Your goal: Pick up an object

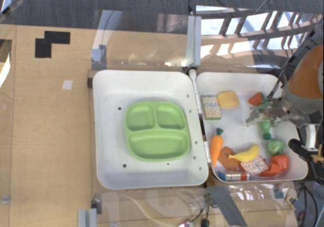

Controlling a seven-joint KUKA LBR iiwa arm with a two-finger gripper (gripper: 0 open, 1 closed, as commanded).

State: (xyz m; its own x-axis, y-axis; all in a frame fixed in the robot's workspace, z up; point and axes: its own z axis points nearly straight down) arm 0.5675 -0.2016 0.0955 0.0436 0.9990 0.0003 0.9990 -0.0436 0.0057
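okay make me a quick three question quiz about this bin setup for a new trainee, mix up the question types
1. True or false: the green divided plate lies in the left bin.
2. Which lies closest to the gripper? A) the carrot B) the small green toy C) the patterned card
3. Fill in: the banana lies in the ____ bin.

Key
1. True: the plate sits near the middle of the left bin.
2. B: the green toy lies right below the gripper in the camera view.
3. Right: it rests in the right bin, among the toys near the front wall.
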